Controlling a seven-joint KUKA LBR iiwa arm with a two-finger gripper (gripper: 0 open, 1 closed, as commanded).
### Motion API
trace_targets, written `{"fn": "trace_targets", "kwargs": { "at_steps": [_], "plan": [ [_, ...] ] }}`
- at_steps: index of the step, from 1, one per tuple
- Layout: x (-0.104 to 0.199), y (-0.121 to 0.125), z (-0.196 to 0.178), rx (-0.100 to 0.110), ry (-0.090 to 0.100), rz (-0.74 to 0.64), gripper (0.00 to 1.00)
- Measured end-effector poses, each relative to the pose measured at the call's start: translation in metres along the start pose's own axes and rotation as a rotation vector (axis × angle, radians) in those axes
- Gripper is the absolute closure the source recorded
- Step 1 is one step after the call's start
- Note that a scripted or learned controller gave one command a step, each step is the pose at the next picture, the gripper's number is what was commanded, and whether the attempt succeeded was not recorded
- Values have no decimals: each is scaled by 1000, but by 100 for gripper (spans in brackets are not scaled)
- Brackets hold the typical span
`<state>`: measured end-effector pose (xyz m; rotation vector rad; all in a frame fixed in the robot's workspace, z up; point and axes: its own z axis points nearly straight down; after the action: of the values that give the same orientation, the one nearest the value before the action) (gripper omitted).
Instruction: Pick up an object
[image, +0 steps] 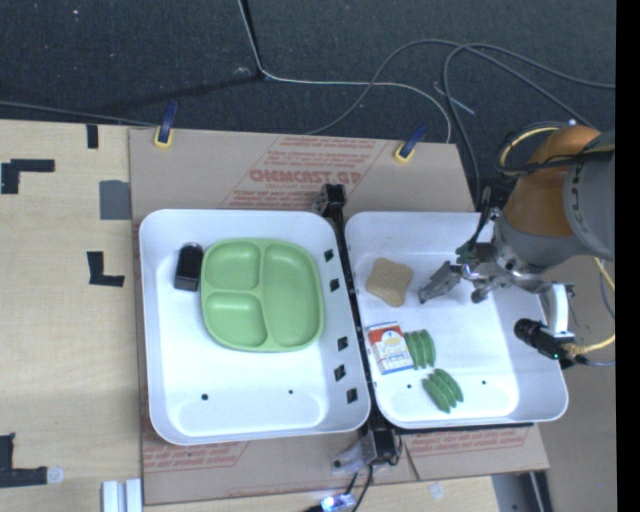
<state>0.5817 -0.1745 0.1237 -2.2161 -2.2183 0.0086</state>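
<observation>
The right bin (500, 400) holds a tan bread-like piece (389, 281), a small red and white packet (389, 348) and two green pea pods (422, 347) (442, 389). My gripper (456, 282) hangs over the right bin's upper middle, to the right of the tan piece. Its fingers (437, 287) point left and stand open, with nothing between them. The arm with its orange band (545, 195) comes in from the right.
The left bin (165, 400) carries a green divided plate (263, 294) and a small black block (188, 266) beside the plate's left edge. A black divider with clips (345, 320) runs between the bins. Cables (400, 60) lie across the dark surface behind.
</observation>
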Motion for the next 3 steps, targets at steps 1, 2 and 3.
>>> {"fn": "trace_targets", "kwargs": {
  "at_steps": [1, 2, 3],
  "plan": [
    [0, 1, 40, -8, -3, -1, 0],
    [0, 2, 27, -12, -4, -1, 100],
    [0, 5, -36, -13, -1, -1, 100]
  ]
}}
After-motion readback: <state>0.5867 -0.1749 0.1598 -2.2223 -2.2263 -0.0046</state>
